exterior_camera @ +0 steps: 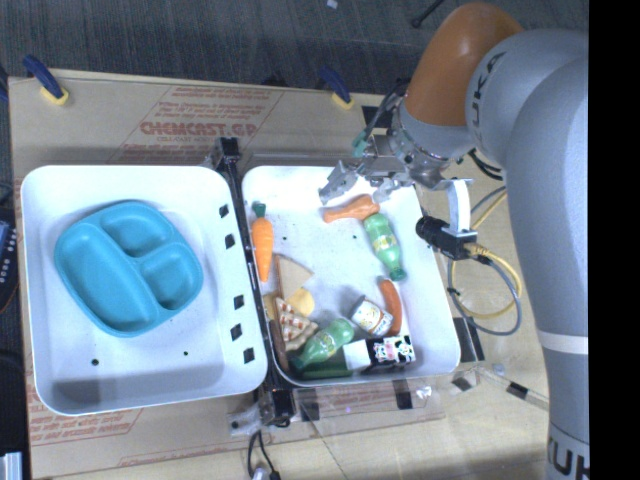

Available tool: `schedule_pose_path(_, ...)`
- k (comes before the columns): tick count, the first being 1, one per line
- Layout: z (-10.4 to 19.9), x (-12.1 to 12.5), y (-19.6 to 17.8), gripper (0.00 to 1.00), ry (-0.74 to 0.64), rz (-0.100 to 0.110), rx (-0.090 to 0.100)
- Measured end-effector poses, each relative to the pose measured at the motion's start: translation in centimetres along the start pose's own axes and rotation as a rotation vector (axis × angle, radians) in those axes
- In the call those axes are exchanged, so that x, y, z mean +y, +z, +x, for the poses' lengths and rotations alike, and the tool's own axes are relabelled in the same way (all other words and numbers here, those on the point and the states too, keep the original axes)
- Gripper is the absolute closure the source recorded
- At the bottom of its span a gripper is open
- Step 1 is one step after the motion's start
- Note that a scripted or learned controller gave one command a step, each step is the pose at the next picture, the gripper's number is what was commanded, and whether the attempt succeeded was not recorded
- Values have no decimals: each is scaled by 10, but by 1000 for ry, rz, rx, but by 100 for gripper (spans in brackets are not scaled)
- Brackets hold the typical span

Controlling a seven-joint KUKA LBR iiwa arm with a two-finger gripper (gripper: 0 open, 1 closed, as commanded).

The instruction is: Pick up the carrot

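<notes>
The carrot [262, 246], orange with a green top, lies lengthwise along the left wall of the right bin [432, 268], top pointing to the far side. My gripper [357, 182] hangs over the far end of that bin, well to the right of the carrot and apart from it. Directly beneath the gripper lies a short orange piece [350, 209]; whether the gripper touches it is unclear.
The right bin also holds a green bottle [384, 244], a red sausage [391, 306], a bread slice [290, 273], a larger green bottle [326, 348] and a small cow-patterned carton [390, 351]. In the left bin rests a blue divided plate [128, 264].
</notes>
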State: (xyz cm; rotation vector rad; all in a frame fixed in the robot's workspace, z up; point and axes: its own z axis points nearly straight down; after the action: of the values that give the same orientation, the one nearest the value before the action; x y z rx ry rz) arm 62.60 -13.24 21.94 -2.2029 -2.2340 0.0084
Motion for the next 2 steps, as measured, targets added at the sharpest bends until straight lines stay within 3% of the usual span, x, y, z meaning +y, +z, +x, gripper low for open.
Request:
schedule_pose_path(1, 36, 20, 131, 0, -22, 6, -3)
schedule_pose_path(2, 36, -10, 128, 0, 105, 4, 0)
